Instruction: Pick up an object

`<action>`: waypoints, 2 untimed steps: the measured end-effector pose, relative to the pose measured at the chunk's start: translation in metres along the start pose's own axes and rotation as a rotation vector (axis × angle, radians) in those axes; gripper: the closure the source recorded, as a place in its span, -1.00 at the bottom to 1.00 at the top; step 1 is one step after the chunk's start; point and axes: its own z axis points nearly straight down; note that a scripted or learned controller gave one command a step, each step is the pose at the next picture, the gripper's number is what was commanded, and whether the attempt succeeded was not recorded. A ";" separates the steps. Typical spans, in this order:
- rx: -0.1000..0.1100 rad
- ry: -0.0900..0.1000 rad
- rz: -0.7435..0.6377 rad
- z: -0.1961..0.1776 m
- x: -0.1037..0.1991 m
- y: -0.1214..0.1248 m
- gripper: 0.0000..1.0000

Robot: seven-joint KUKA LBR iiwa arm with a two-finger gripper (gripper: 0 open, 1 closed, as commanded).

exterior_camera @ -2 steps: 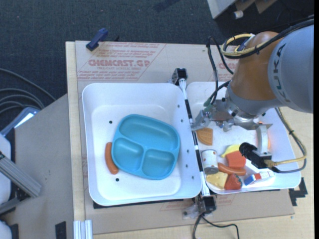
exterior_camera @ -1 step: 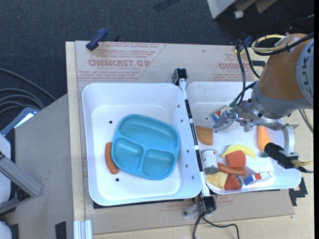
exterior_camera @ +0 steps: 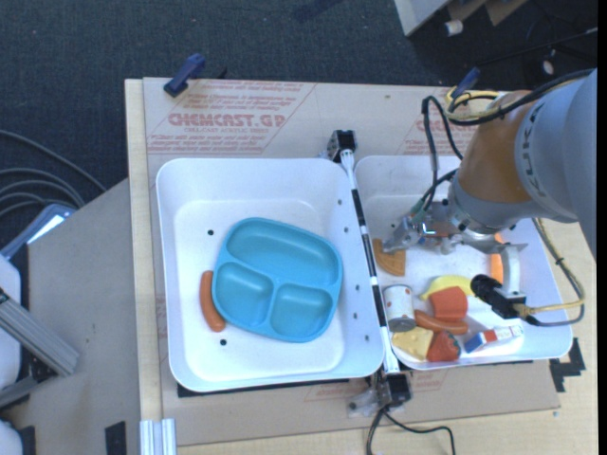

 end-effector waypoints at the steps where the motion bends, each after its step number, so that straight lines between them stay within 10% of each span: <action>1: -0.005 0.001 0.000 -0.011 0.001 0.002 1.00; 2: -0.005 0.001 0.000 -0.011 0.001 0.002 -1.00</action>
